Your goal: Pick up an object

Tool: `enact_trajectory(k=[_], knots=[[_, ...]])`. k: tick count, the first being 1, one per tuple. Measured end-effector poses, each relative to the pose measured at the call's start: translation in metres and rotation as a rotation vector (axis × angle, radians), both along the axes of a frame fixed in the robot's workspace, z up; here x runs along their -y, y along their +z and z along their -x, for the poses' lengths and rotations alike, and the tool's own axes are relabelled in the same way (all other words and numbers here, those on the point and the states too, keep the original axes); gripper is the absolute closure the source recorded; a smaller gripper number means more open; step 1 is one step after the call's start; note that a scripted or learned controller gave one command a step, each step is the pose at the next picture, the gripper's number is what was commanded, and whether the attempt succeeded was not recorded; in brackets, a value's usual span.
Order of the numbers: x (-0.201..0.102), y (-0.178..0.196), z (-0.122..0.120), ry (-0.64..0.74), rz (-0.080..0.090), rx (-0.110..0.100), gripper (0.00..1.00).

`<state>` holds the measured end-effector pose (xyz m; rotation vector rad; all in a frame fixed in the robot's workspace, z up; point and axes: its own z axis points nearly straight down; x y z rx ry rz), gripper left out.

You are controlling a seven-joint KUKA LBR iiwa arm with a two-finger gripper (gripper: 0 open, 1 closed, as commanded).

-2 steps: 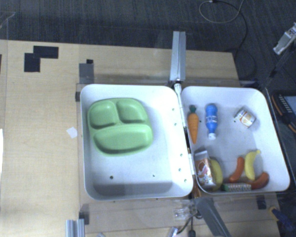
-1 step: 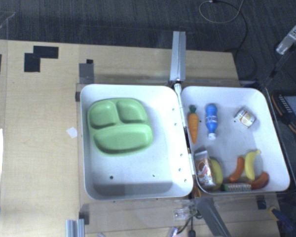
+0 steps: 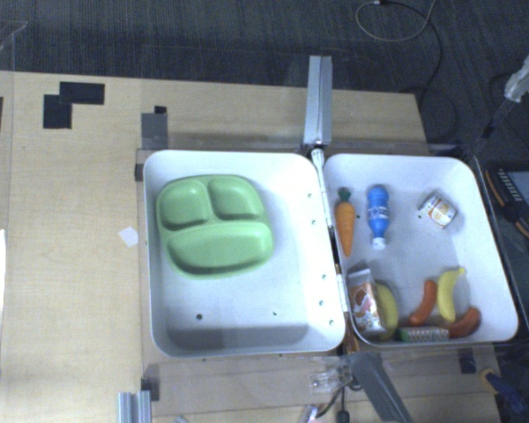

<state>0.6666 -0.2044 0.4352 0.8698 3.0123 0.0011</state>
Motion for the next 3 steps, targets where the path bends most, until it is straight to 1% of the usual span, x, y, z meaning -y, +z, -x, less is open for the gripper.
enact_trajectory(k=[1, 2, 3], knots=[[-0.0003, -0.001, 0.0029, 0.244, 0.0, -0.001, 1.0], [-0.0002, -0.0002, 0.006, 0.529, 0.002, 0.0, 1.0], [0.0003, 0.0002, -0.0011, 0.593, 0.003, 0.001, 1.0]])
